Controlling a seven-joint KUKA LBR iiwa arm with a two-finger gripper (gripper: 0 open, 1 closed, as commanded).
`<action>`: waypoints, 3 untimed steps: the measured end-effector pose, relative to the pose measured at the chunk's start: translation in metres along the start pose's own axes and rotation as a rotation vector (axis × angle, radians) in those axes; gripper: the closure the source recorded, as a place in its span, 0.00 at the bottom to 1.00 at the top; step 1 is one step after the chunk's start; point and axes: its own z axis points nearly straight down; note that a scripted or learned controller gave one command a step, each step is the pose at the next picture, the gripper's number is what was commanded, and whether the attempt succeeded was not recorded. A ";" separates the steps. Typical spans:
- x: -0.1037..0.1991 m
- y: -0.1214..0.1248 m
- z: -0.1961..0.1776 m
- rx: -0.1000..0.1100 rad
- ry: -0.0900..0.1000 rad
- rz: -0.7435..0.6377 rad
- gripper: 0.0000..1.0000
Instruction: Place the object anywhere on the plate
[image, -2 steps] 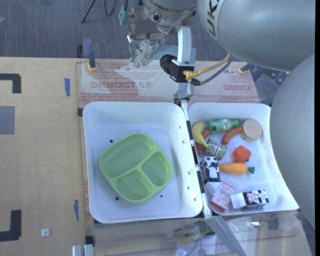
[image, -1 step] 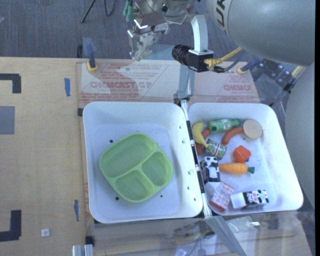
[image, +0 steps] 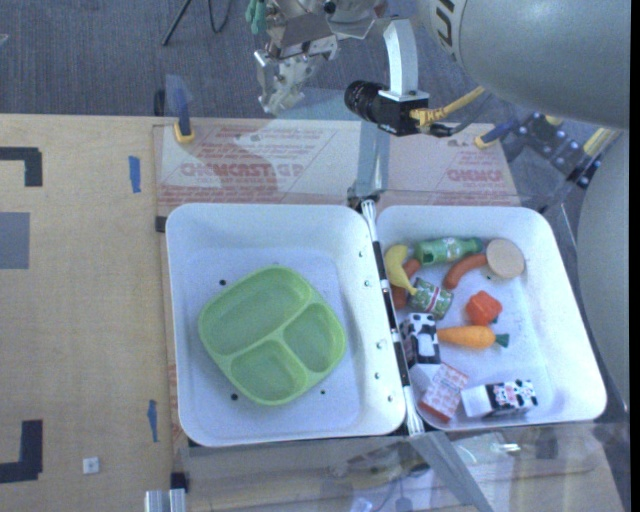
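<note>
A light green plate (image: 272, 335) with three compartments lies in the left white bin (image: 200, 240), with nothing on it. Several toy foods lie in the right bin (image: 560, 300): a banana (image: 398, 265), a green bottle (image: 448, 248), a sausage (image: 465, 268), a small can (image: 432, 297), a red pepper (image: 484, 307) and a carrot (image: 470, 338). My gripper (image: 278, 88) hangs high at the top of the view, beyond the left bin's far edge and over the cardboard. It is well away from the plate and from the toys.
A cow-patterned carton (image: 425, 338), a second carton (image: 498, 397), a red-and-white packet (image: 443, 390) and a round tan disc (image: 505, 258) also lie in the right bin. Flat cardboard (image: 250, 165) lies behind both bins. The arm's grey body (image: 540, 45) fills the upper right.
</note>
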 end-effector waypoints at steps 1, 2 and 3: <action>-0.026 -0.038 0.011 0.009 0.005 -0.234 1.00; 0.000 -0.014 0.011 0.003 0.004 -0.342 1.00; -0.011 -0.022 0.011 0.008 0.005 -0.191 1.00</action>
